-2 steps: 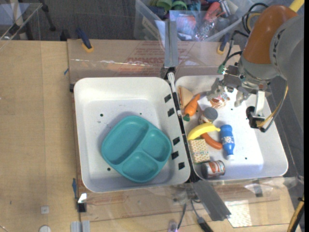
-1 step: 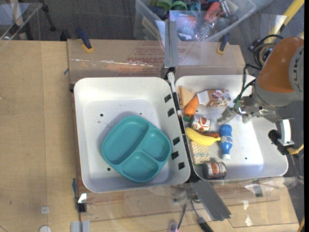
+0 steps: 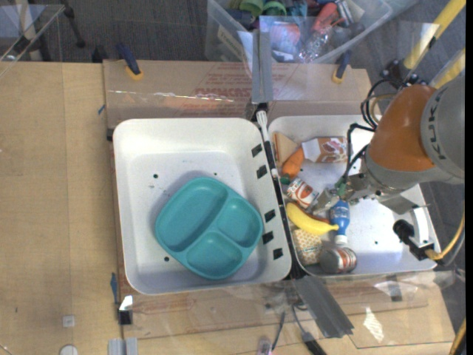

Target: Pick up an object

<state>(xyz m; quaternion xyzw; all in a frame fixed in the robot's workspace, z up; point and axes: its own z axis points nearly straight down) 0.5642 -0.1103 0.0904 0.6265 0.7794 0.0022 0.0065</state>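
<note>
**Desk:** Bottle with the blue cap [image 3: 339,218], is that the target? Where does it sit?

**Photographer:** Likeliest one, in my judgement. It stands in the right bin [image 3: 380,231], touching the end of the banana [image 3: 312,221], among crowded clutter. The gripper [image 3: 342,192] hangs just above it, at the end of the grey arm [image 3: 403,135] reaching in from the right. Whether the gripper is spread or closed cannot be told from this angle; nothing is visibly held.

**Desk:** What could spoil the pick?

**Photographer:** Crowding, mainly. The banana, a red-and-white packet [image 3: 301,192] and a can [image 3: 338,258] lie close by, so a descent slightly off line could land on a neighbour and shove the pile rather than straddle one item. The bottle looks small and rounded; a pinch off its middle could squirt it sideways. The banana's curve may roll under pressure.

**Desk:** And the left bin [image 3: 185,126]?

**Photographer:** It holds a teal divided plate [image 3: 209,228], well apart from the arm.
</note>
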